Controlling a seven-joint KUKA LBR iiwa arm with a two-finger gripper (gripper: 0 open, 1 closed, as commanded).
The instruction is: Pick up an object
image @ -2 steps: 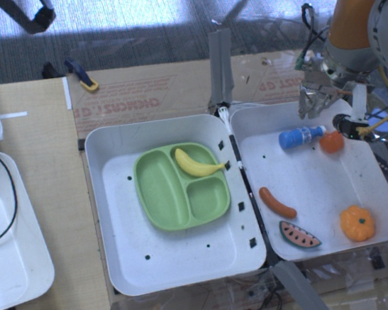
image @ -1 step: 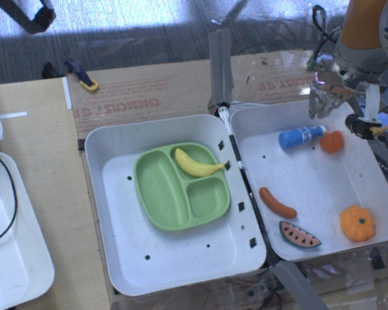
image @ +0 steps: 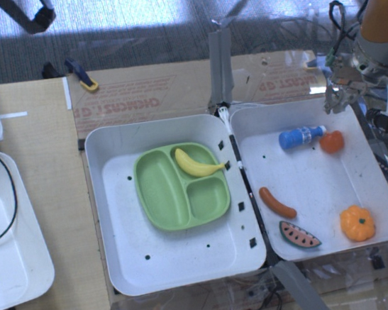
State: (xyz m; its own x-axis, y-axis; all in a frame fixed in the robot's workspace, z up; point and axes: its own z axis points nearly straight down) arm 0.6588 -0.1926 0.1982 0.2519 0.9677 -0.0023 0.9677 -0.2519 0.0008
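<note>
While the gripper (image: 336, 98) hangs over the far right corner of the right bin (image: 321, 240), I cannot tell how it is set; nothing shows in its grasp. Just below it in that bin lies a blue bottle (image: 300, 137) on its side, with a small orange-red fruit (image: 332, 142) touching its cap end. Nearer the front lie a sausage (image: 277, 203), a watermelon slice (image: 300, 235) and an orange pumpkin (image: 357, 224), each apart from the others. Over in the left bin (image: 122, 254) sits a green divided plate (image: 164, 198), and a banana (image: 196, 163) rests in its far right compartment.
</note>
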